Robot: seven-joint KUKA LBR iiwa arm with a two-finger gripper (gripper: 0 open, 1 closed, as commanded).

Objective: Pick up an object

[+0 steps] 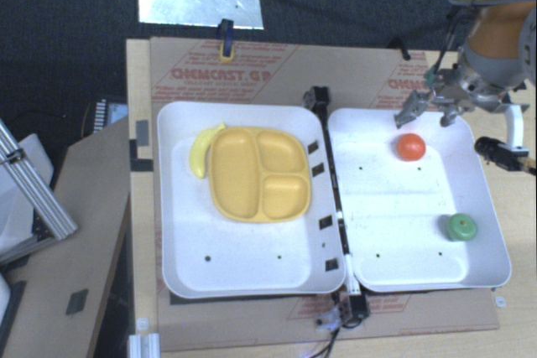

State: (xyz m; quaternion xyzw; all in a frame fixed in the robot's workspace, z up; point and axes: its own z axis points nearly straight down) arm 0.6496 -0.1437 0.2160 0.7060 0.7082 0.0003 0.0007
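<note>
Two shallow white bins side by side on tabletop (143, 63); left bin (180, 256), right bin (482, 256). Largest item: yellow divided plate (256, 173) in left bin, three compartments, lying flat. Yellow banana (201, 148) tucked against plate's left rim, partly under or beside it, cannot tell which; long axis running roughly near-to-far with a curve, far tip bending toward the plate.

Right bin: orange-red ball (410, 147) near far edge, green round object (461, 226) near right wall, well apart from the ball. Both round, no long axis to speak of, no pointing direction; green one showing a paler spot on top, detail too small to read.

Arm reaching in from right, orange band above wrist. Claw (434, 111) over far rim of right bin, fingers (410, 111) spread, nothing between them. Ball just beside and nearer the camera than the fingertips, apparently not touching.

Progress, as judged: nothing lifted yet, every object resting in its bin. Approach looks underway toward the ball as likeliest target; descent, closing and lift all left to do.
</note>
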